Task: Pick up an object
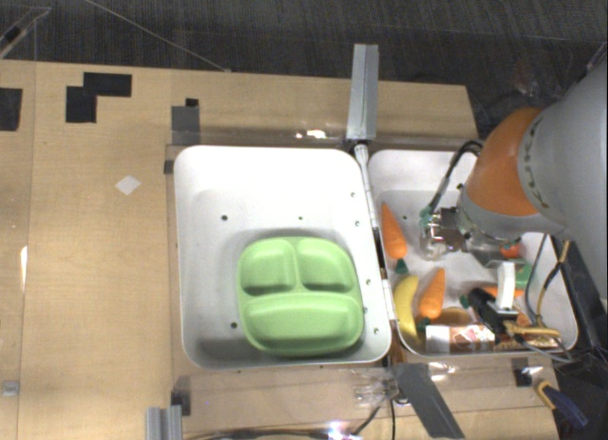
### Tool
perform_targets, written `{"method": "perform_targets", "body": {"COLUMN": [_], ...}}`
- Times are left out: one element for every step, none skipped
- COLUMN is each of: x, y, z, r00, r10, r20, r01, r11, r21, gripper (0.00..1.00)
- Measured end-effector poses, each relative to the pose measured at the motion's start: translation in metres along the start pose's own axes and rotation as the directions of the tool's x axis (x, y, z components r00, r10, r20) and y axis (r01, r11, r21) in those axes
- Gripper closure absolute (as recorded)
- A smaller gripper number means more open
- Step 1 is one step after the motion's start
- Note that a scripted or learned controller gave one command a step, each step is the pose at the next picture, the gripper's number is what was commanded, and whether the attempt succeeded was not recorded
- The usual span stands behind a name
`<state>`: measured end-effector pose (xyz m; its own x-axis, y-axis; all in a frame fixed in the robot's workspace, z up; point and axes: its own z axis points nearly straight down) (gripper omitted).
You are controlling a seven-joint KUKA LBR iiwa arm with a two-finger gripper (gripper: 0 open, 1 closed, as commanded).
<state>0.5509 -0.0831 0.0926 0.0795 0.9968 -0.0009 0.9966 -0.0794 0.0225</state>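
Camera view: arm's wrist hangs over right bin point(408, 177), gripper point(439, 235) low near bin centre; can't tell how it's set, too dark and partly hidden.

Likely targets at 7–8 o'clock from gripper: upper carrot point(393, 230) by the bin's left wall, lower carrot point(432, 294), banana point(406, 303) touching it. All look like toy plastic: light, stiff, smooth, prob. slippery. Carrots taper, so pinch across the thick mid-body, not the tip. Small box point(459, 337) at 6 o'clock: flat sides, easier grip.

Left bin point(204, 181) holds green divided tray point(300, 295), glossy, rounded, too wide to pinch except by rim.
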Motion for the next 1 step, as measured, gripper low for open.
{"method": "perform_targets", "body": {"x": [0.0316], "y": [-0.0635], "z": [-0.0941], "r00": [0.998], "r10": [-0.070], "r20": [-0.003], "r01": [0.070], "r11": [0.997], "r21": [0.017], "gripper": [0.00]}}
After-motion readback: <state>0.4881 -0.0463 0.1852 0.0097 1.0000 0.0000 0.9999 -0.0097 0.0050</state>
